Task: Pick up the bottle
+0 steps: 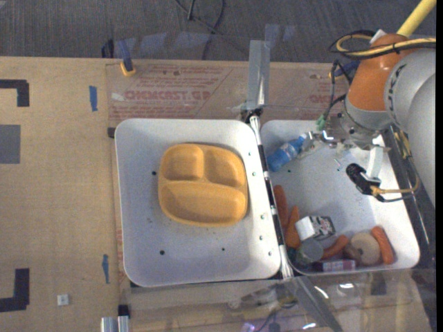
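The arm enters from the right and is positioned over the upper part of the right bin. The gripper sits at the wrist end of the arm, above the bin's upper-left area. Its jaw state cannot be determined: cabling and wrist hardware obscure the tips, so it is not clear whether anything lies between them. The bottle, clear with a blue label, lies on its side in the upper-left corner of the right bin, tilted, with its lower end against the divider between the two bins. The gripper is just beside the bottle's upper-right end; contact cannot be confirmed. Along the lower edge of the right bin lie several items: an orange carrot-shaped piece next to the divider, a small white carton, a second orange piece and a tan rounded object. The left bin contains a yellow compartment tray, placed upside down near its centre.
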Robot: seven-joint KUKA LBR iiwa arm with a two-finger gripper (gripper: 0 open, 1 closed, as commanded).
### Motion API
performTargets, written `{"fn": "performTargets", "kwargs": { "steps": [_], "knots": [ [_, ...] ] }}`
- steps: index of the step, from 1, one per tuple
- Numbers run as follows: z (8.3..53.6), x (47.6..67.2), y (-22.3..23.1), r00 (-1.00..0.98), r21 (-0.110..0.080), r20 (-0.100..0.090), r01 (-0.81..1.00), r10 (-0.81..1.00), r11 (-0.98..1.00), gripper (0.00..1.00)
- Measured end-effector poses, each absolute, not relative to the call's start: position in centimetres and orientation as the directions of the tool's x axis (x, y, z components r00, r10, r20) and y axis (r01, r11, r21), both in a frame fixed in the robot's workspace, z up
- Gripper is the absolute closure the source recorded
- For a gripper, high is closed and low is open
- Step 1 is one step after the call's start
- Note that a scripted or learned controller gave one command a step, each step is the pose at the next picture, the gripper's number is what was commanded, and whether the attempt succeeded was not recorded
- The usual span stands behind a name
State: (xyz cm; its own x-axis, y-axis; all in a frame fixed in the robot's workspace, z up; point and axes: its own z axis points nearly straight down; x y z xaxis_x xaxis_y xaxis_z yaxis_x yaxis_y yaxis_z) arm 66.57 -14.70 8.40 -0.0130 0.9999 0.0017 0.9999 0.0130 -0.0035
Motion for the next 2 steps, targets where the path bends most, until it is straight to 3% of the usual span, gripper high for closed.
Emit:
{"fn": "performTargets", "kwargs": {
  "steps": [1,2],
  "knots": [
    [9.1,66.6,-14.6,-0.014,-0.007,0.003,1.000,1.000,0.014,1.00],
    [21.7,66.7,-8.1,0.220,0.002,-0.001,0.975,0.975,-0.220,1.00]
  ]
}}
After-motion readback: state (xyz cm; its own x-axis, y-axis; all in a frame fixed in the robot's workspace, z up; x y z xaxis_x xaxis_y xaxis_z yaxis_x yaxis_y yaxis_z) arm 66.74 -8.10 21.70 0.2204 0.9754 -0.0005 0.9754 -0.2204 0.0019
